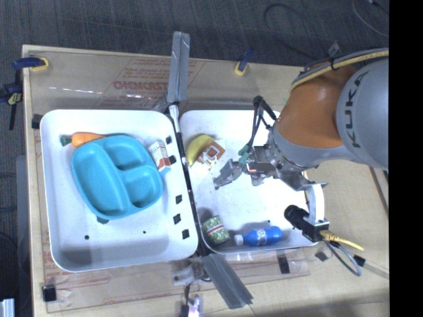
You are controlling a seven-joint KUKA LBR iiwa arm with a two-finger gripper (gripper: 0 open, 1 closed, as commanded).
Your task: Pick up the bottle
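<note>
Bottle (259, 236) lying along right bin's near wall; end effector (226, 175) open, empty, needs dropping nearer, fingers straddling.

A carrot (84, 138) lies partly hidden behind the blue divided tray (117, 174); the small can's (157, 156) label is too small to read.

Right bin (228, 121): bottle (261, 236) along near wall, can (215, 230) left of it, banana (197, 147) far-left. Left bin (99, 253): divided tray (117, 174), carrot (86, 138) behind.
</note>
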